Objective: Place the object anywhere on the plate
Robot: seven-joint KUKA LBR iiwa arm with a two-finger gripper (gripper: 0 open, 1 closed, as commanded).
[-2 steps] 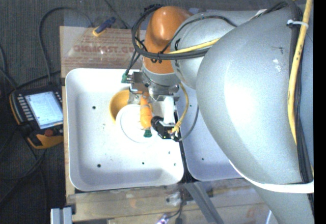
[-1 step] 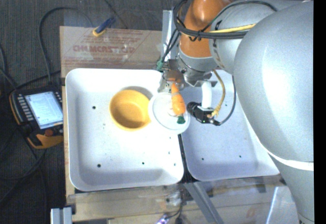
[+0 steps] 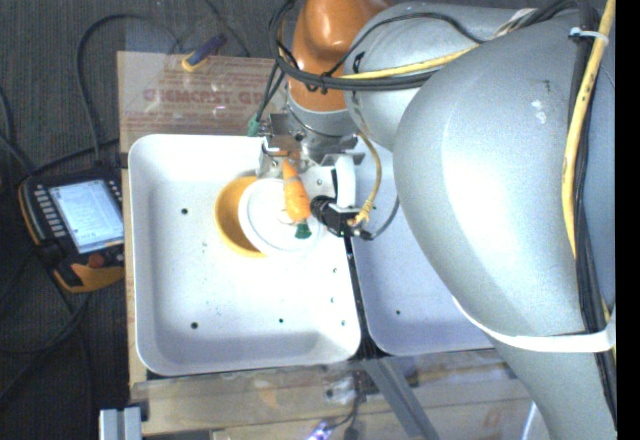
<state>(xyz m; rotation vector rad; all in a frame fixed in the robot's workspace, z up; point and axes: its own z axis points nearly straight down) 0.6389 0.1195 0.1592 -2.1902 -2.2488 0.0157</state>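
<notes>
The arm [image 3: 500,158], nearest the camera, covers most of the right bin [image 3: 410,313] and reaches over into the left bin [image 3: 180,278]. Its wrist, under the orange band [image 3: 335,23], hangs above the plate [image 3: 275,218]. A carrot [image 3: 294,200], orange with a green tip, is seen just below the wrist over the white face of the plate. The claw [image 3: 292,170] is masked by the wrist, so whether it is apart, together or clamped on the carrot cannot be told, nor can it be told whether the carrot rests on the plate or hangs above it.

If the carrot is held, it should be lowered until it lies flat near the middle of the plate before release, since a long round thing is likely to roll toward the rim. The lift away is best made straight up, so that the carrot is not dragged off.

The bins sit on a pale counter [image 3: 180,93] bearing faint red lettering. Dark carpet [image 3: 60,48] surrounds it, with cables strewn across it and a lit pendant [image 3: 75,223] at the left.
</notes>
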